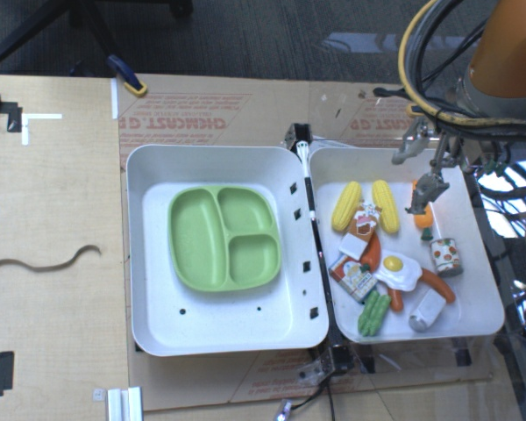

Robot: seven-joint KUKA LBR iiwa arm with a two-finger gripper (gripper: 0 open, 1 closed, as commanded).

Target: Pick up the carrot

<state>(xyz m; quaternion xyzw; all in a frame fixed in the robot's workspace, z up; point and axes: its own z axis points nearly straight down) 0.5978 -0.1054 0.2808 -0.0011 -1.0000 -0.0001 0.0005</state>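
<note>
Two white bins sit side by side on the table (pixel 53 191). Nearest the camera in the right bin (pixel 486 323) lie a green vegetable piece (pixel 373 313) and a pale, rounded item (pixel 427 310), with a reddish sausage-like piece (pixel 438 285) just beyond it. A little farther in, a fried egg toy (pixel 398 271) rests against a small printed box (pixel 357 277), and a red-orange piece (pixel 373 253) slants between them. To the right of the egg stands a small can (pixel 445 256) with a red-dotted label. Beyond these, a small red-and-white packet (pixel 364 222) sits between two yellow corn cobs (pixel 347 205), the second cob (pixel 385 206) just to its right.

The left bin (pixel 149 314) holds a green divided plate (pixel 225 237). Out on the bare table to the left lies a thin curved strip (pixel 44 262).

The carrot (pixel 423 214), small and orange with a green tip, is at the far right part of the right bin, beyond the can and to the right of the second cob. The tool (pixel 425 196) hangs directly over it, its grey fingers (pixel 430 186) drawn close together and its tip meeting the carrot's upper end. Whether the fingers actually grip the carrot cannot be told from this angle. The can is the closest neighbour, just on the near side, and the cob lies near on the left.

Farthest back, yellow and black cables (pixel 438 42) loop around the arm (pixel 507 46).
</note>
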